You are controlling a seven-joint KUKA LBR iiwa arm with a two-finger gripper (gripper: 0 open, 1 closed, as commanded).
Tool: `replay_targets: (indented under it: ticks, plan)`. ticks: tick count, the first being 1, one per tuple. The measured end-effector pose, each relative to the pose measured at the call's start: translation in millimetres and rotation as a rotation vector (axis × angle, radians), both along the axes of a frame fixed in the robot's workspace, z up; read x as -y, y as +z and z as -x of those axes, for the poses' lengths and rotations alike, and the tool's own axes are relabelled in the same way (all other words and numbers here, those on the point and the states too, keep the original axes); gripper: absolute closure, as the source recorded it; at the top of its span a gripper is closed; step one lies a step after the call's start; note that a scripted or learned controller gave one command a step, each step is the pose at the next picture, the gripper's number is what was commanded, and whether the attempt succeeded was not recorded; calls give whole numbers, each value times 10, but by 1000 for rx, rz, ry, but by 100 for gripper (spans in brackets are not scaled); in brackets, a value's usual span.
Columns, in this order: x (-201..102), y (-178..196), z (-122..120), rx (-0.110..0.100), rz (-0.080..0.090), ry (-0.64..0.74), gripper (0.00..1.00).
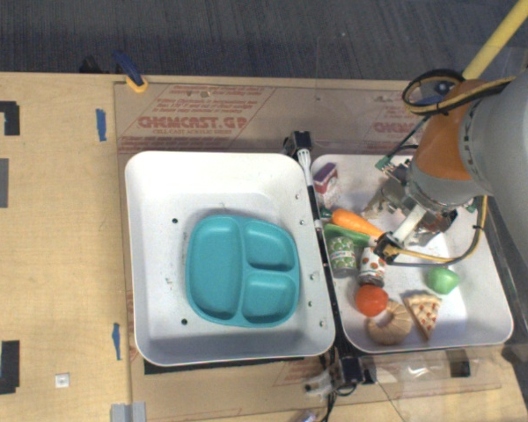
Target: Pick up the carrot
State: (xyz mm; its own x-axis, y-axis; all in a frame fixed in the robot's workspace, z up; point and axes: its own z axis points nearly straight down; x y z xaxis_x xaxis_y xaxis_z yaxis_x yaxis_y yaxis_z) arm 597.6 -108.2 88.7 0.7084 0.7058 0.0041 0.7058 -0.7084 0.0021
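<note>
Just beside the hand (398,202) lies the carrot (356,224).

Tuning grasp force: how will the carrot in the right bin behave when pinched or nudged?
The carrot looks smooth and glossy, so probably stiff, light plastic that may slip. Its rounded, tapered body lies on its side, so a nudge would likely roll it. The green can close beside it might stop that.

Divided plate (243,271) in one bin (154,200); carrot (356,224) behind can (342,251) in neighbouring bin (480,310)
</note>
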Motion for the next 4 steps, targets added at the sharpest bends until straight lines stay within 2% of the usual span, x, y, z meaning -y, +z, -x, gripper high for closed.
replay_targets:
  ticks: [1, 2, 3, 4]
  plan:
    - [-49, 5, 556, 5, 1, -194, 0]
    - [-141, 4, 575, 9, 3, -328, 0]
    - [-139, -9, -233, 0, 0, -579, 0]
    - [-86, -1, 300, -2, -3, -517, 0]
